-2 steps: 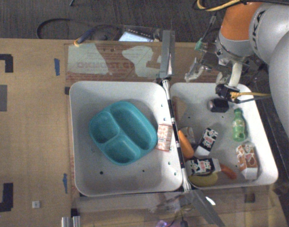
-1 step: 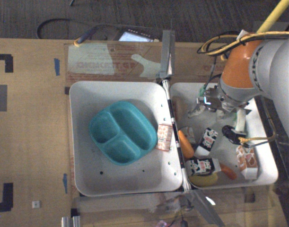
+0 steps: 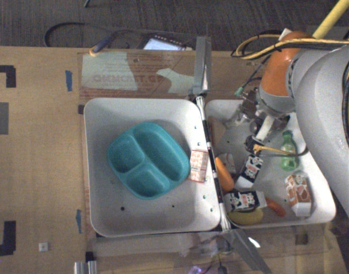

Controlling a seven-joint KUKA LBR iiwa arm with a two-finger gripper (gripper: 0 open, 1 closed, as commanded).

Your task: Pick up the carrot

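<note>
Though crowded by cartons [image 3: 251, 170], carrot [image 3: 224, 174] against right-hand bin's [image 3: 220, 110] left wall; jaws' state impossible to tell.

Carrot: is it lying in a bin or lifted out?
In. The carrot lies flat on the floor of the right bin, along its left wall, beside a milk carton.

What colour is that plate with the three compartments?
Teal, a blue-green all over. The plate shows plainly in the camera view, lying in one of the white bins.
</note>
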